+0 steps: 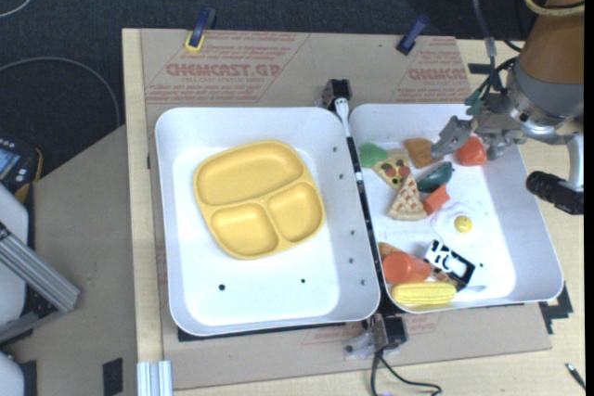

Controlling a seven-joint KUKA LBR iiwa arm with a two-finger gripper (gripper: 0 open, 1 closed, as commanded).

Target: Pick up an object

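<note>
My gripper (471,142) hangs over the far right part of the right bin (529,246). A small red toy piece (471,153) sits between its two grey fingers, which close in on it from either side. Just left of it lie a brown piece (419,151) and a dark green piece (434,173). Further toy foods lie in this bin: a green leaf shape (373,153), two pizza slices (406,199), a fried egg (457,223), a red tomato (399,266) and a yellow corn cob (424,294).
The left bin (181,227) holds a yellow divided plate (258,198). A black and white item (452,262) lies near the corn. The arm's orange band (557,42) and a black fitting (557,190) stand over the right bin's right edge.
</note>
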